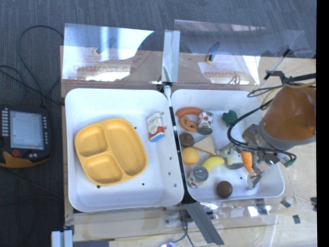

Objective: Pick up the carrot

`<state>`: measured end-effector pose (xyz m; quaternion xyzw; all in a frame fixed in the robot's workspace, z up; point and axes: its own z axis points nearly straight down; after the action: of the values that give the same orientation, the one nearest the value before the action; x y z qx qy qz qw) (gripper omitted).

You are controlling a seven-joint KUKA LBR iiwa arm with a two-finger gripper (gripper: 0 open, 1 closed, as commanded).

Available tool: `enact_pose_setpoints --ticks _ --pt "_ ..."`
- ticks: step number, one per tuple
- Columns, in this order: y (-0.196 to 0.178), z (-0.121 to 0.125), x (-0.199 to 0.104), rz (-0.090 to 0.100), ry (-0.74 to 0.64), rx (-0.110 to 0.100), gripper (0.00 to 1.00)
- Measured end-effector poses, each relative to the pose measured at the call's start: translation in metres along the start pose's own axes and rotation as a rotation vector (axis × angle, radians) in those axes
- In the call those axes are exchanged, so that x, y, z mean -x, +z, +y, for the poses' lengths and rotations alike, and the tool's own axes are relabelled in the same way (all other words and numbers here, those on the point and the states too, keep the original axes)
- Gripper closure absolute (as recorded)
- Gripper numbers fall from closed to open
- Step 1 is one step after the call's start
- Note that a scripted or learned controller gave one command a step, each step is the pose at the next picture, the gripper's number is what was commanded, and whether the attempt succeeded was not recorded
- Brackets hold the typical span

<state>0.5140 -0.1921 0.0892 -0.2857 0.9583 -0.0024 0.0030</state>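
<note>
the arm is seen reaching in from the right over the right bin, its orange band above the wrist hanging over the bin's right half. the hand is lowered at the bin's right side, and the carrot is seen as an orange sliver right at it; whether the hand is clenched on the carrot or released cannot be told, since the wrist hides most of it. just left of the carrot a yellow banana and a lemon are lying, with a brown ball near the front wall. in the left bin a yellow divided plate is set, and a small carton is lying beside it.
</note>
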Motion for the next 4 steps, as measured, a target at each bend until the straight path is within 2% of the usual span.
enact_pose_setpoints --ticks 1,3,4 --pt "-0.013 -0.001 0.004 -0.008 0.0 -0.008 1.0" --pt "-0.032 -0.001 0.007 -0.01 0.0 -0.011 1.0" --pt "-0.073 0.056 0.05 -0.002 0.061 0.005 1.0"
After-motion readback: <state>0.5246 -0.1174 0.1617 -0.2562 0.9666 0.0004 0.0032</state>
